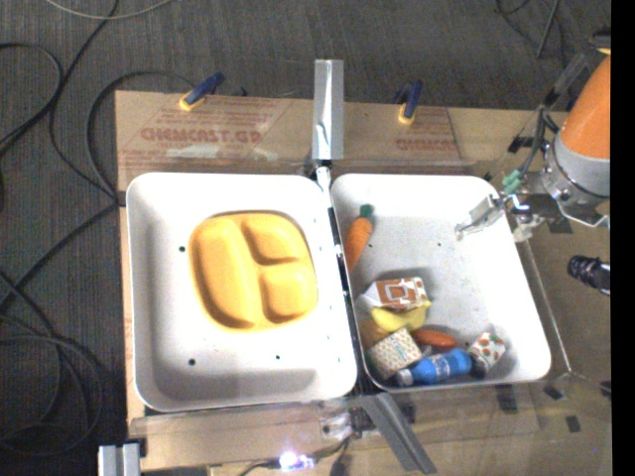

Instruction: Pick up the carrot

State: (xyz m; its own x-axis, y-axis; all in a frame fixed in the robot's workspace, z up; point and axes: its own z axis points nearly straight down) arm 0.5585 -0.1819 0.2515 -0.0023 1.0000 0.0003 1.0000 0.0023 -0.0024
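Note:
The carrot [357, 240], orange with a small green top, lies in the right bin [437, 226] against its left wall, near the far end. My gripper [486, 216] hovers over the right bin's far right corner, well to the right of the carrot and apart from it. Nothing shows in the gripper. The arm's orange band [598, 117] is at the right edge of the view.
A heap fills the right bin's near end: a labelled box [399, 292], a yellow item [397, 317], a small carton [395, 348], a blue bottle [437, 368] and a red-and-white carton [486, 349]. A yellow divided tray [256, 269] sits in the left bin [149, 296].

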